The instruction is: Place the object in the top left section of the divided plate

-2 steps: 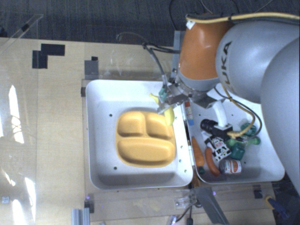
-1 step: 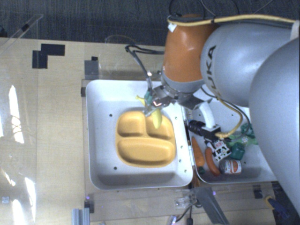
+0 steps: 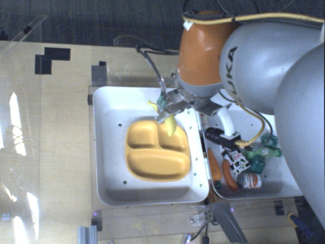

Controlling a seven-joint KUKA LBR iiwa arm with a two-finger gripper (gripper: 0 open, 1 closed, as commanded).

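A yellow banana (image 3: 169, 124) lay over the upper right section of the divided plate (image 3: 155, 156), partly hidden by the tool (image 3: 166, 109) at its 12 o'clock end. The tool's fingers pinched the banana.

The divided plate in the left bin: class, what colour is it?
The divided plate is yellow-orange all over, seen plainly in the camera view against the white bin.

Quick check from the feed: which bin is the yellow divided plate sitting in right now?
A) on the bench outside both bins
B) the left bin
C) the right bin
B: the divided plate lies flat inside the left bin, while the right bin holds the loose clutter.
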